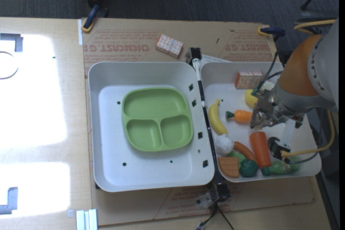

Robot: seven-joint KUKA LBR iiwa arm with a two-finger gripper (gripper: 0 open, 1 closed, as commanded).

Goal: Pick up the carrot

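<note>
I looked first for the carrot (pixel 241 115) and found it in the right bin (pixel 308 167), lying just to the right of the banana (pixel 217 118), which I took as my landmark. It was a small orange toy with a green top pointing toward the banana. The gripper (pixel 260 119) hung right of the banana too, just beside the orange end of the carrot, but whether its fingers were wide or narrow I could not tell (the wrist covered them from above). I judged the carrot to be light, stiff plastic with a smooth, rather slippery skin, not fragile. I would have taken hold across its thick orange middle, not the thin green top. Further right of the banana and lower lay a longer orange-red piece (pixel 260 149), easy to confuse with it.
</note>
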